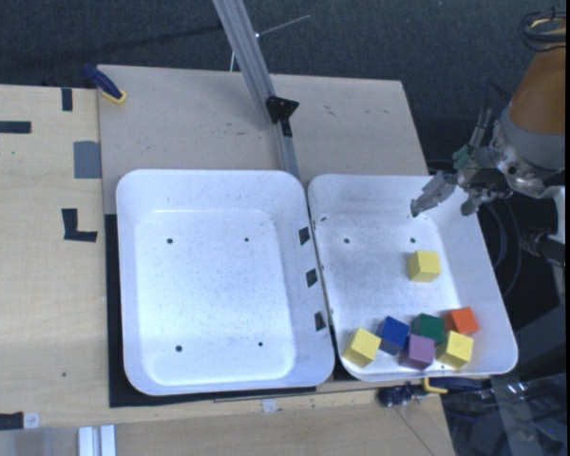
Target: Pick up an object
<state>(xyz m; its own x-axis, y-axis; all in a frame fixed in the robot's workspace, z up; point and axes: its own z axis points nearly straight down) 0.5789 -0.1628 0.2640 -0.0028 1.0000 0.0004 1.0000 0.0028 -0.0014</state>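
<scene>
Six small blocks lie in the right bin, and five of them crowd its near edge: a yellow block, a blue block, a purple block, a green block and an orange block, with another yellow one at the corner. Farther in, a lone yellow block sits apart on bare floor, which makes it the likeliest pick. It looks light, rigid and smooth-faced, so I judge it will hold if pinched squarely across two opposite flat sides, not the corners. The left bin sits beside it on the counter. Farthest back, the tool hangs above the right bin's far rim, well apart from every block, and its state cannot be told from here
</scene>
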